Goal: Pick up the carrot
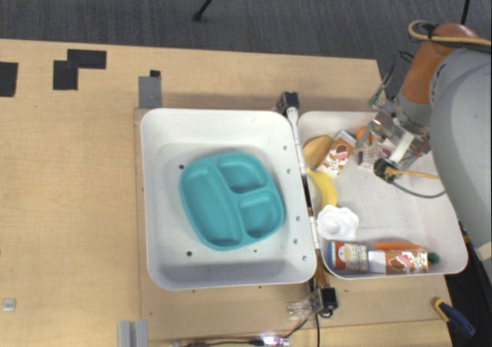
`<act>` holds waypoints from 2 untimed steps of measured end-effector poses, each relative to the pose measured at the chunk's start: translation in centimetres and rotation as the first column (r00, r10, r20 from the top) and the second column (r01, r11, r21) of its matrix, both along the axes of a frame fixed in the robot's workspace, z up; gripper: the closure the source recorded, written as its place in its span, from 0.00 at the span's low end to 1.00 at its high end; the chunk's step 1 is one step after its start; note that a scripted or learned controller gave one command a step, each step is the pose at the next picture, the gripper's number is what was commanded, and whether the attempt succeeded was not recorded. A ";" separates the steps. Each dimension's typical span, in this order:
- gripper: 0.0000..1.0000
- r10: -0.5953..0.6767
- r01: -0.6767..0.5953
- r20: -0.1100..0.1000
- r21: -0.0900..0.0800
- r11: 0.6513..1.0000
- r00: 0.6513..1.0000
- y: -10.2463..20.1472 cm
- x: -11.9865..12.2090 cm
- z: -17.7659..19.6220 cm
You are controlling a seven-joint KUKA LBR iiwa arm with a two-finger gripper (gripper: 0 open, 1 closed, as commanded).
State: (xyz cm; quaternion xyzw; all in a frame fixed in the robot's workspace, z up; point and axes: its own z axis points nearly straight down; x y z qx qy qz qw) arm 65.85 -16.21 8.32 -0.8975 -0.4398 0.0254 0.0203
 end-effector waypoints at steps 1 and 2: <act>0.00 0.014 -0.014 0.024 -0.005 1.000 1.000 -2.9 -0.6 -0.1; 0.00 0.413 -0.413 0.051 -0.009 0.911 0.909 -2.9 0.6 0.0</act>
